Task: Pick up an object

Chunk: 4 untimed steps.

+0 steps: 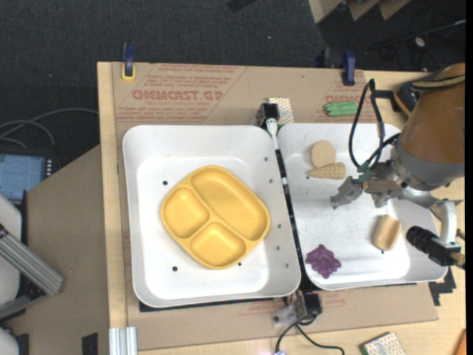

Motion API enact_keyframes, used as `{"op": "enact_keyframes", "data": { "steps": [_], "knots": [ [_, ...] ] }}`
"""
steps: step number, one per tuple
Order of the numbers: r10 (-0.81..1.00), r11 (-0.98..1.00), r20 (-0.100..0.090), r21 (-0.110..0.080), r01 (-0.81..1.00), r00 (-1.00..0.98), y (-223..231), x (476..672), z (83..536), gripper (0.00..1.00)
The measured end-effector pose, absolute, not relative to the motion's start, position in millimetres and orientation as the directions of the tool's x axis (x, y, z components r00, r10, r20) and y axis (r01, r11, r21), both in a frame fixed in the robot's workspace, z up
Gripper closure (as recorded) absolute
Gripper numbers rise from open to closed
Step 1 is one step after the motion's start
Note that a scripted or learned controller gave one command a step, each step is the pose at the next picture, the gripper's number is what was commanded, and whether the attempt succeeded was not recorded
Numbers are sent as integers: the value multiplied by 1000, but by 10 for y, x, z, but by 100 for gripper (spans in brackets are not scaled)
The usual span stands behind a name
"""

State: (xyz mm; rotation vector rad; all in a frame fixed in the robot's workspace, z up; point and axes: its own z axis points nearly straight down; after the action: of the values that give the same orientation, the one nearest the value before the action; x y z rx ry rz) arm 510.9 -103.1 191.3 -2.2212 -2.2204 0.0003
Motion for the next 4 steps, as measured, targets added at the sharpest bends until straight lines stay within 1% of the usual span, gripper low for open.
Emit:
{"op": "enact_keyframes", "data": {
  "steps": [1, 2, 3, 4],
  "knots": [
    [1000, -5, 0, -5, 1000, 5, -1506, 4767, 798, 0],
    [1000, 17, 22, -4, 1000, -17, -1879, 4825, 853, 0],
    [1000, 9, 0, 7, 1000, -9, -1475, 5601, 850, 0],
    [1000, 1, -4, 8, 1000, -1, -1875, 6146, 854, 0]
  ]
}}
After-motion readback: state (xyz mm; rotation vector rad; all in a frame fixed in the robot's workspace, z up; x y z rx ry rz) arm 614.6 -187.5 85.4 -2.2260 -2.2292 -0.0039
